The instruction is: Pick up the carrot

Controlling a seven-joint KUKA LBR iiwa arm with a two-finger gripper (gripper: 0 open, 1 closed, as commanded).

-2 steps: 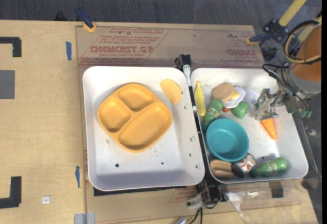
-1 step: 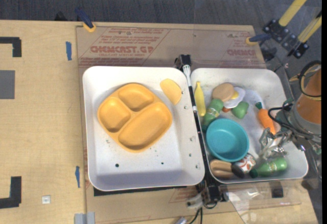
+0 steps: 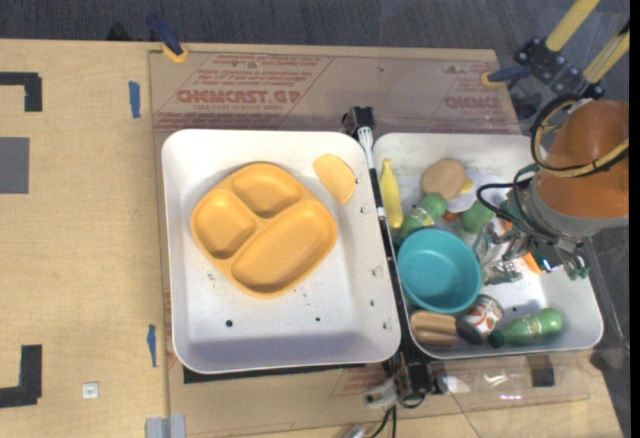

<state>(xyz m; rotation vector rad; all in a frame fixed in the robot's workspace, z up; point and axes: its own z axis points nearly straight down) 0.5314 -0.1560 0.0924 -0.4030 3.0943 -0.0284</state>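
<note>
While the arm (image 3: 585, 166) is hanging over the right bin (image 3: 590, 321), its wrist is covering much of that bin's right side. The gripper (image 3: 515, 251) is reading as a tangle of dark metal and cables, so I cannot tell whether it is apart or together. The carrot (image 3: 546, 264) is showing as a small orange sliver just beside the gripper in the right bin, mostly hidden, its shape unclear; contact is hard to judge. A teal bowl (image 3: 438, 271) is sitting just left of the gripper
</note>
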